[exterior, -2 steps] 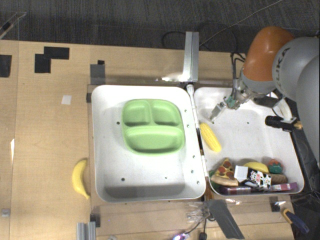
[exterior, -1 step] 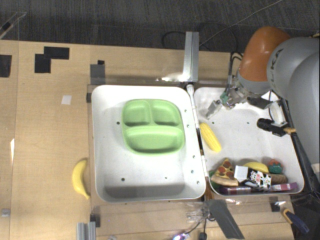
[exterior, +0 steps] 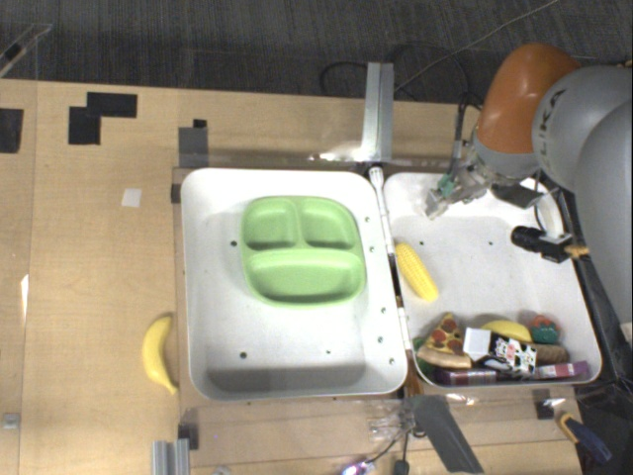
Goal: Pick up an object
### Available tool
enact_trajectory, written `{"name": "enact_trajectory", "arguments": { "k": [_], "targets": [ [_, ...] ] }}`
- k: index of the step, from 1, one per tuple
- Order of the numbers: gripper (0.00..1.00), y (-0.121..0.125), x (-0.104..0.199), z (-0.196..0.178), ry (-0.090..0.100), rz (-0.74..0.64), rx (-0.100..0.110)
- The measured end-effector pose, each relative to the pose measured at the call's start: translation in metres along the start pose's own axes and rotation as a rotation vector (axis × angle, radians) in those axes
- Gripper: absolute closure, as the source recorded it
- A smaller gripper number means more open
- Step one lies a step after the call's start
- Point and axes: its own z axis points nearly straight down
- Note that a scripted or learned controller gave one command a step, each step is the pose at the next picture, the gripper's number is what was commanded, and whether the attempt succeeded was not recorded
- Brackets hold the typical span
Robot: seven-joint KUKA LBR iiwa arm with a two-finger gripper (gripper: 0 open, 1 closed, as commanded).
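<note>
Camera view: the hand, its grip state impossible to tell, hovers above the right bin, well behind the corn cob; approach underway, descent over a target needed next.

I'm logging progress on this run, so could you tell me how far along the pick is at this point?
Nothing looks picked yet. The gripper hangs over the far corner of the right bin, with no object seen at its tip. The corn cob lies by that bin's left wall, and the pile of small items sits along its near edge. The green divided plate rests in the left bin. Approaching, grasping and lifting an object all remain.
</note>
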Motion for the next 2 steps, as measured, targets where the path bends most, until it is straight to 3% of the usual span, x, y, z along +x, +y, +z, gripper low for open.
{"name": "enact_trajectory", "arguments": {
  "k": [1,2],
  "targets": [
    [0.00,0.0002,0.0057,0.0019,0.012,-0.006,0.010],
    [0.00,-0.0028,0.0002,-0.0014,0.004,0.078,0.007]
  ]
}}
